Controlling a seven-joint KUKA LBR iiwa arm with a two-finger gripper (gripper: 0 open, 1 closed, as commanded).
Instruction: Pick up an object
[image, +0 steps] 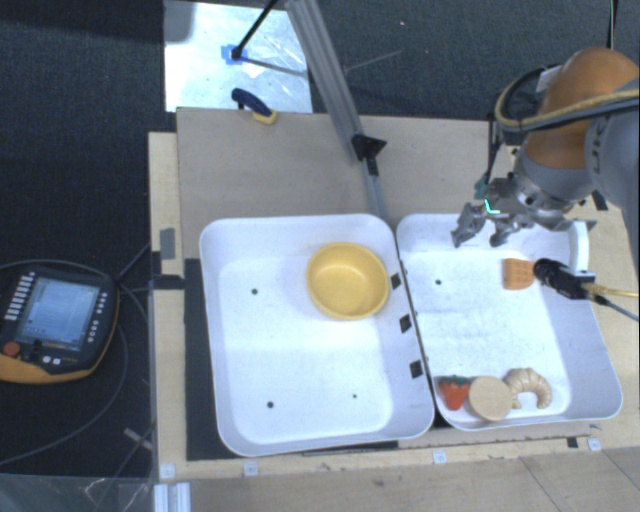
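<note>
**Gripper spread above the right bin's far edge, nothing between its fingers**

The grey 2-finger gripper (480, 232) hangs over the far-left part of the shallow white right bin (470, 330), close to its top rim. Its 2 fingers are spread apart and hold nothing. The grey arm with its orange band (590, 85) reaches in from the right.

In the right bin, a small orange-tan block (516, 274) lies near the far right side, just right of the gripper and apart from it. Along the near edge lie 3 things close together: a small red and orange piece (455, 392), a round tan disc (490, 398) touching it, and a curved pale croissant-shaped piece (530, 386) just beside the disc.

The shallow white left bin (260, 400) holds 1 round yellow bowl (347, 280), upright, at its far right corner.

A handheld control pendant with a screen (50, 320) rests off the bench to the left.
</note>
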